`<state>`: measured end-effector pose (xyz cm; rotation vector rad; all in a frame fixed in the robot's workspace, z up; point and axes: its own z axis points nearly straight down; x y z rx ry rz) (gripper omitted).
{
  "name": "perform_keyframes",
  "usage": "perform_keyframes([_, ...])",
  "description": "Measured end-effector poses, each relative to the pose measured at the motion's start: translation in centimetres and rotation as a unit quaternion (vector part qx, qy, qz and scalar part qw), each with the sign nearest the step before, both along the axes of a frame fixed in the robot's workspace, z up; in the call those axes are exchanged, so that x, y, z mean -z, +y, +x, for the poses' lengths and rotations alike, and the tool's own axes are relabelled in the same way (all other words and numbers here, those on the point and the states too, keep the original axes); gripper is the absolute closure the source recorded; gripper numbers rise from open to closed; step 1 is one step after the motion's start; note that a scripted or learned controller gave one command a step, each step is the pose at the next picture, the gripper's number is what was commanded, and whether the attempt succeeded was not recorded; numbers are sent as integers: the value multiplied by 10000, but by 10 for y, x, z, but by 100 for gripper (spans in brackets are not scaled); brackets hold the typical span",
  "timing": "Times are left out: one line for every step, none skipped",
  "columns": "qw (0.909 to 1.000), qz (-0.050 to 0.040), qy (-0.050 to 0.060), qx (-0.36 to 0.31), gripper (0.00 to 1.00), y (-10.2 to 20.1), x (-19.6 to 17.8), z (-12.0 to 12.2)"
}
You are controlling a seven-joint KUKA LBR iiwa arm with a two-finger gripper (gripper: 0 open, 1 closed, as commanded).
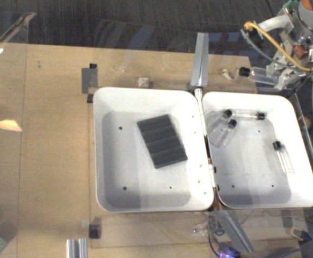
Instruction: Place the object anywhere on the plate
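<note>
So the wooden worktop (49, 160) carries two shallow white bins; the left white bin (105, 190) has a dark grey ribbed rectangular plate (162, 141) lying flat and tilted near its middle; the right white bin (301, 192) holds several clear plastic vials with black caps (224, 127), scattered apart; the gripper (274, 74) hangs past that bin's top right corner, clamped on another clear vial (253, 72) between its fingers.

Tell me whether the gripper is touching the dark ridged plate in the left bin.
Apart. The camera view shows the gripper above the right bin's far corner, with the whole bin width between it and the dark ridged plate.
</note>
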<state>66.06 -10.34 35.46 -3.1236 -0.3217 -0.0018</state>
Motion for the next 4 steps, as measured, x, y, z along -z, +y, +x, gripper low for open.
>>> perform_keyframes([10000,18,-1,-15,100,2,-10,1])
perform_keyframes([9970,-12,-16,-767,100,72,-42,-40])
perform_keyframes([10000,4,1,9,100,90,-5,-9])
perform_keyframes([10000,5,0,10,100,125,-5,1])
